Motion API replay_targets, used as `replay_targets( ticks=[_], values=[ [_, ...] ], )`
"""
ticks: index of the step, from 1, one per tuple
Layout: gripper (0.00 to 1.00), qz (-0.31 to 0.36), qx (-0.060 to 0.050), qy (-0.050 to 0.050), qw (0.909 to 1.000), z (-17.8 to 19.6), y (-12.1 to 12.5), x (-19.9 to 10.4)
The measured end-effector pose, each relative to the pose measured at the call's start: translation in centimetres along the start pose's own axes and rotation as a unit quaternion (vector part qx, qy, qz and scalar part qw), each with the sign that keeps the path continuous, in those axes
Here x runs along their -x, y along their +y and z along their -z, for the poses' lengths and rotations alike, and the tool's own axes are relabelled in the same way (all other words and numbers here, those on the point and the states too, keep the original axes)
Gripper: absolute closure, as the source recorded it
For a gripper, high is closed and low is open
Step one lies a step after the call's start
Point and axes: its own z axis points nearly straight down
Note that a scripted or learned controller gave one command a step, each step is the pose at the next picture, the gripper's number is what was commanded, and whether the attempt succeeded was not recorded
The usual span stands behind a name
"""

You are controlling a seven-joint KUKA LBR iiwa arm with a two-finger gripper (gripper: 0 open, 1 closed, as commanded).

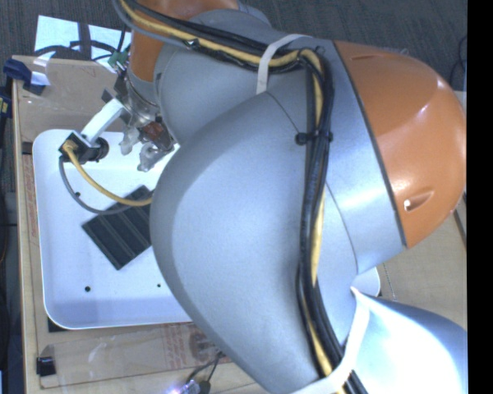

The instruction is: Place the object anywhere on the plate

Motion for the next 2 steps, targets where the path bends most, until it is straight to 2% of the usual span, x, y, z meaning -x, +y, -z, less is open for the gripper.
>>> replay_targets(
  ticks=[1,2],
  values=[
    [1.0,0.153,0.001,0.002,0.9882,12.7,5.5,6.2],
    [1.0,-0.114,0.001,0.004,0.9935,18.6,-1.1,0.8]
  ],
)
